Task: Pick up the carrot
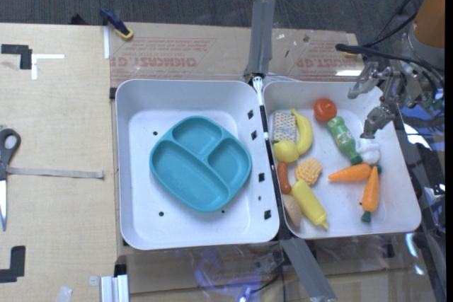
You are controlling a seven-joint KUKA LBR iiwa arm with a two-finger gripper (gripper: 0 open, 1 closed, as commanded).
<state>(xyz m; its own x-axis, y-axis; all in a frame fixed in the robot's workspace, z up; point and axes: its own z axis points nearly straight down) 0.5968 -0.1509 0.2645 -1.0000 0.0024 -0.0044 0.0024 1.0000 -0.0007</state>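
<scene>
two carrots lie touching in the right bin, by a green bottle. the claw hovers above, its grip unreadable from here; it may snag the bottle or nudge both carrots.

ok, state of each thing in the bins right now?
gripper: open, above the right bin, holding nothing
carrots: two, lying untouched
green bottle: lying on its side
yellow bottle: lying flat
banana: lying flat
blue plate: flat in left bin
</scene>
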